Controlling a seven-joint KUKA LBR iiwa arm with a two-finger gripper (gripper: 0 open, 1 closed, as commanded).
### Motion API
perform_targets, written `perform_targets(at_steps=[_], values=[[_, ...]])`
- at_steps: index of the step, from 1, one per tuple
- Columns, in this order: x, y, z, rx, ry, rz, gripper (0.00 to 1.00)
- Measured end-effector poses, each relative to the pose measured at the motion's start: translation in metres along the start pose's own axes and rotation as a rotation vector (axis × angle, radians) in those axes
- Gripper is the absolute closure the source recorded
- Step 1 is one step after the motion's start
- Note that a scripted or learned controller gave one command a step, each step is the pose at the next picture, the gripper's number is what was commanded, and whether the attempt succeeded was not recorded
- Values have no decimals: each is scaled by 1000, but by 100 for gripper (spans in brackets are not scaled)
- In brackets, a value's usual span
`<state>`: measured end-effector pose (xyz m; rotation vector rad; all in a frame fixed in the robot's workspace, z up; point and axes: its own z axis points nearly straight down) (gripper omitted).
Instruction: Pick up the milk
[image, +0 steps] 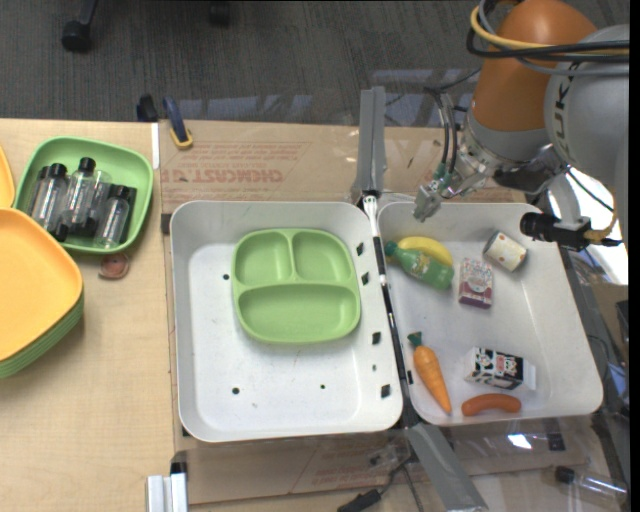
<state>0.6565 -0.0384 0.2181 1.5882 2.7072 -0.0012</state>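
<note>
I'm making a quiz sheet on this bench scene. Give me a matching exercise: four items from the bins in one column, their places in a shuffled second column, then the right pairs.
Things:
1. milk carton
2. carrot
3. green divided plate
4. banana

Places:
A. in the left bin
B. near the right bin's far edge, beside the green bottle
C. just above the sausage, near the right bin's front
D. along the right bin's left wall, near the front

Pairs: 1-C, 2-D, 3-A, 4-B
</note>
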Motion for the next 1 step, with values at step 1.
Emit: perform_targets(at_steps=[1], values=[[-6, -5, 28, 5, 2, 290, 100]])
